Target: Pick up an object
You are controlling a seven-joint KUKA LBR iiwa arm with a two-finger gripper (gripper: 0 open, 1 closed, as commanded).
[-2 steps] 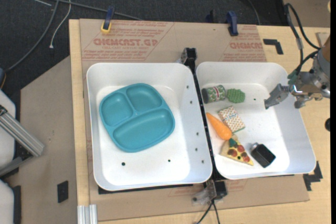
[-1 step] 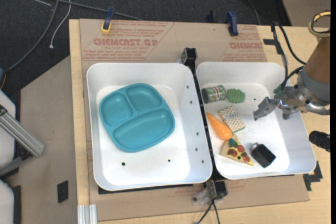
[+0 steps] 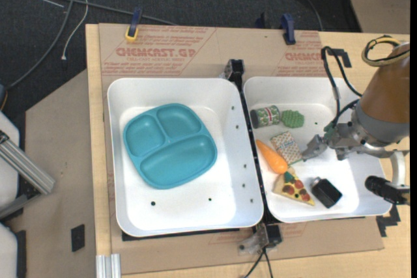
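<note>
At the right of the frame I see the gripper low over the right bin; whether it's spread or closed I cannot tell. Just left of it lie a patterned pouch, carrot, pizza slice and black block. The left bin holds a blue tray.

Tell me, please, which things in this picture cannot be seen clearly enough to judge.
- Gripper, camera view: small and dark above the right bin; open or shut cannot be told.
- Arm, camera view: cut off by the right edge.
- Patterned item, camera view: too small to identify; the carrot lies against it.
- Black block, camera view: too dark to identify.
</note>
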